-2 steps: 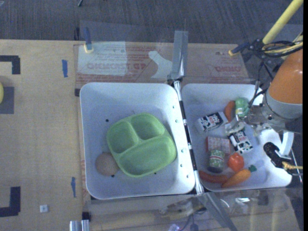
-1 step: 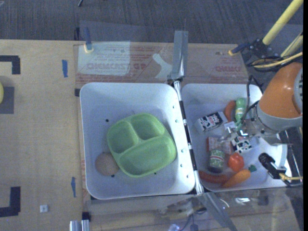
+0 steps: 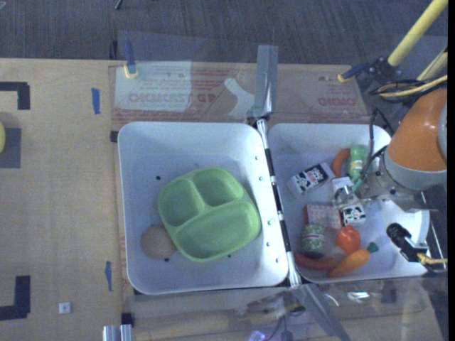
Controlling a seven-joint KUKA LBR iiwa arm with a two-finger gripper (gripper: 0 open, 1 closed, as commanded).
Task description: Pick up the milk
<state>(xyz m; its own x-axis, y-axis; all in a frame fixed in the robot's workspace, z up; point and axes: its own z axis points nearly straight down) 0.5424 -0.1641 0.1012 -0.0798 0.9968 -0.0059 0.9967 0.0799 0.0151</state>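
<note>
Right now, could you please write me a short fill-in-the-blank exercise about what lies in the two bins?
1. The green divided tray lies in the ____ bin of the camera view.
2. The round tan item touches the tray's lower ____ corner.
3. The black-and-white milk carton lies in the right bin, near the ____ between the bins.
4. The carrot at the right bin's lower edge is ____ in colour.

Missing words: left; left; divider; orange

You are looking at two bins sitting side by side on the desk [image 3: 57, 212]. In the left bin [image 3: 135, 148], a divided plate [image 3: 208, 213] is lying with a round item [image 3: 157, 242] touching its left. The milk [image 3: 310, 178] is resting in the right bin [image 3: 291, 144], left of the end effector [image 3: 353, 197].
</note>
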